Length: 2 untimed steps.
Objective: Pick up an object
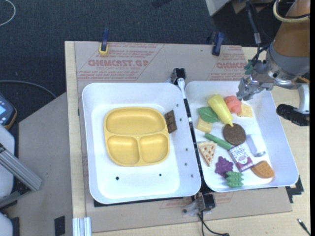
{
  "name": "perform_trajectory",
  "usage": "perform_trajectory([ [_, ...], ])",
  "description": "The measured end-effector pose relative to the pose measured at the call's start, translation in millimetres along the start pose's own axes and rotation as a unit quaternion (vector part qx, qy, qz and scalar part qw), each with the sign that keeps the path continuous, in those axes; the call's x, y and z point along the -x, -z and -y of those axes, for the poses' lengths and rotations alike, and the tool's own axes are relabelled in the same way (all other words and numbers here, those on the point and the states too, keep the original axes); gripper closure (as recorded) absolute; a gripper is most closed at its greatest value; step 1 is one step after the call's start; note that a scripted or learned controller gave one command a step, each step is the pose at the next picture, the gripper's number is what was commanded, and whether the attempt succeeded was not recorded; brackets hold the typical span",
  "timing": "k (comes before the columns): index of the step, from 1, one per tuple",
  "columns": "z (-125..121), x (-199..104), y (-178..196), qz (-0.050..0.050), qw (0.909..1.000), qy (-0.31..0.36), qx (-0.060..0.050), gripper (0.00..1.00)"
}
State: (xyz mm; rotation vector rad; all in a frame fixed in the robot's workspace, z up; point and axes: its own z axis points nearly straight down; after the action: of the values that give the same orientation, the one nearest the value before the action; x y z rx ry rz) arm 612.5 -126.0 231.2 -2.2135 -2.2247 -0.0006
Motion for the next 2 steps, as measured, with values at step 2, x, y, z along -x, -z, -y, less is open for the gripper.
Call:
perform_trajectory([
  [2,-0.1,-99.1,5.5,0.0,1.0,0.001,0.002,1.0],
])
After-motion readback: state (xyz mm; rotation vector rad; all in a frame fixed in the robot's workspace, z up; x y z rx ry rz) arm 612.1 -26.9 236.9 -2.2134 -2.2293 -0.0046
